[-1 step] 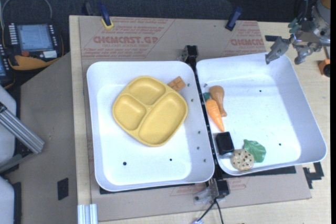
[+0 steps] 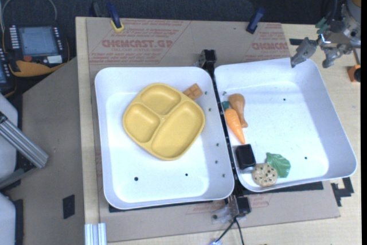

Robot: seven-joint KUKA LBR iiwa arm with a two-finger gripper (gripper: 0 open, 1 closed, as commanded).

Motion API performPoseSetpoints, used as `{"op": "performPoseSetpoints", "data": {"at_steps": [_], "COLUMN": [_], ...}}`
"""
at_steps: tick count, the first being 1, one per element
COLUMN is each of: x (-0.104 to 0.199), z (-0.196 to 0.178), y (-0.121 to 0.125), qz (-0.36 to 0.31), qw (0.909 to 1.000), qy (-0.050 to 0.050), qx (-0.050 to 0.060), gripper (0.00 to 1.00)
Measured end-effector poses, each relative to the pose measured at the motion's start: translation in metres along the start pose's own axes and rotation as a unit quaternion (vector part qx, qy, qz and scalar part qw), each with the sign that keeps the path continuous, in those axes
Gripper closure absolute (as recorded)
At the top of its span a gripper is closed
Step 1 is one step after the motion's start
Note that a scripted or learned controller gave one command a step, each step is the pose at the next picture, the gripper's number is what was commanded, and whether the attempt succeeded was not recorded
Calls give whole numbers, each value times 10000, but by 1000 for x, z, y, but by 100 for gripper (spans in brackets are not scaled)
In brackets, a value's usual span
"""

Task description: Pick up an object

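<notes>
The gripper (image 2: 314,55) hangs above the far right corner of the right bin (image 2: 298,89), its two fingers spread apart with nothing between them — a ready stance, I judge, for coming down on something.

The candidates lie well apart from it, crowded against the bin's left wall. A carrot (image 2: 234,124) lies touching a tan drumstick (image 2: 238,107); nearer the front sit a black block (image 2: 245,156), a cookie (image 2: 264,174) and a green leaf (image 2: 280,163), the cookie touching the leaf. That crowding may make a clean grasp awkward, since the wall and neighbours leave little room for fingers.

The left bin (image 2: 114,169) holds a yellow plate (image 2: 164,120) with a small brown block (image 2: 193,90) at its far edge. No pick has begun yet.
</notes>
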State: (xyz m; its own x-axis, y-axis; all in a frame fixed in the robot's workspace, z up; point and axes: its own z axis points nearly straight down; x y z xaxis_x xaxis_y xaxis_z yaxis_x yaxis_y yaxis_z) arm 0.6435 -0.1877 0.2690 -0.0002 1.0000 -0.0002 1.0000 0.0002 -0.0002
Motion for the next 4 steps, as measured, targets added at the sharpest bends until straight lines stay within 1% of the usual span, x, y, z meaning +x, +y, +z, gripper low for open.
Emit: {"op": "performPoseSetpoints", "data": {"at_steps": [2, 3, 4], "x": [-1, 2, 2], "z": [121, 164, 151], "y": [-8, -13, -12], "qz": [1, -1, -3], "qw": [10000, 10000, 10000], "qy": [5, 0, -13], "qx": [19, 8, -24], "gripper": [0, 0, 100]}}
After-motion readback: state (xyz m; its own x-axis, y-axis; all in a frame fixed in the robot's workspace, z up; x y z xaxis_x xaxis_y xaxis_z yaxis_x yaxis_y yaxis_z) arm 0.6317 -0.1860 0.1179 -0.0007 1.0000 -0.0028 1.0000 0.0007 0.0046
